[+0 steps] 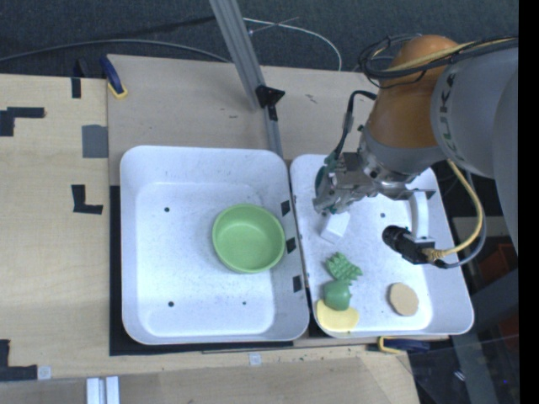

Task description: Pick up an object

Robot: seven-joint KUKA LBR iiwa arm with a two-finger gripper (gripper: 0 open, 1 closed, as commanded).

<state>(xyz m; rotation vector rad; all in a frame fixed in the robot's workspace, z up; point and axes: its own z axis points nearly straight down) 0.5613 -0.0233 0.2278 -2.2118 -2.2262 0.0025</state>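
In the right bin (pixel 450 310), small white block (pixel 335 225), boxy, pale, beneath end effector (pixel 328 209), grip state unclear

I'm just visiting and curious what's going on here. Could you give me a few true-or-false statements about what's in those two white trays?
1. A green bowl sits in the left bin. True.
2. The gripper hangs over the left bin. False: it is over the right bin.
3. A tan round piece lies in the right bin. True.
4. The green bowl lies upside down. False: it faces up.
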